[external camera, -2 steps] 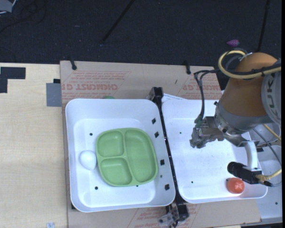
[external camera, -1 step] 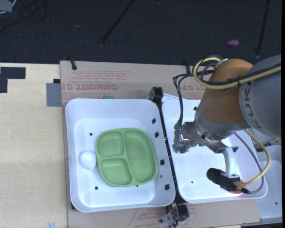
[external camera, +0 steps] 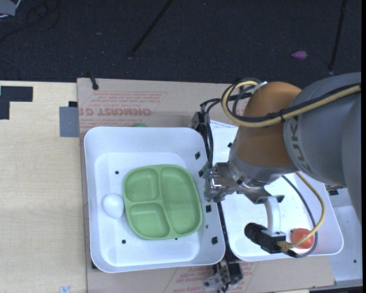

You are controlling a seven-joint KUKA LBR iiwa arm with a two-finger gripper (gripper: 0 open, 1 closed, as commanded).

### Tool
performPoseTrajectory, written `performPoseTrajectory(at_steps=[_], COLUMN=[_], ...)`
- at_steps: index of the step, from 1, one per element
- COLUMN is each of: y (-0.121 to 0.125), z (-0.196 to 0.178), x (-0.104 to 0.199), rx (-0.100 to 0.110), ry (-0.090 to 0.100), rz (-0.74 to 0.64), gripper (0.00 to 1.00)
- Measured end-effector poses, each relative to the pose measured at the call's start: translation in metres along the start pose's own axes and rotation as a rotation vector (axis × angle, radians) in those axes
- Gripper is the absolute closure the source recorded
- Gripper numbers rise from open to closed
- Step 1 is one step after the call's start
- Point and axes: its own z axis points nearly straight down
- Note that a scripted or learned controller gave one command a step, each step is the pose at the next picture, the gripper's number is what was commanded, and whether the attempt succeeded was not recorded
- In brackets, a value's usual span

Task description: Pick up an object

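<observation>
Resting in glossy bin (external camera: 104,145): compartmented green plate (external camera: 162,201), white egg (external camera: 113,205).

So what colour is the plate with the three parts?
Light green plate, seen from the overhead camera view.

Dark carpeted floor (external camera: 171,29) is seen beyond the bench, crossed by cables; a pale wooden benchtop (external camera: 30,188) is spread at left.

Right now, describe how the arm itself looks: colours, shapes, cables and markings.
The arm has thick, rounded grey links, with dark lettering partly visible on the grey shell. A bulbous orange band sits above the wrist. Yellow and black cables loop over the orange part, and a yellow cable runs down toward the lower end. Beneath the band the hardware is metallic with black fittings.
</observation>
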Motion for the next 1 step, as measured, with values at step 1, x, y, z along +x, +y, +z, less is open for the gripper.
performPoseTrajectory(at_steps=[1], y=[-0.0120], z=[-0.0131], x=[0.0500], rx=[-0.003], ry=[0.000], rz=[-0.001], gripper=[1.00])
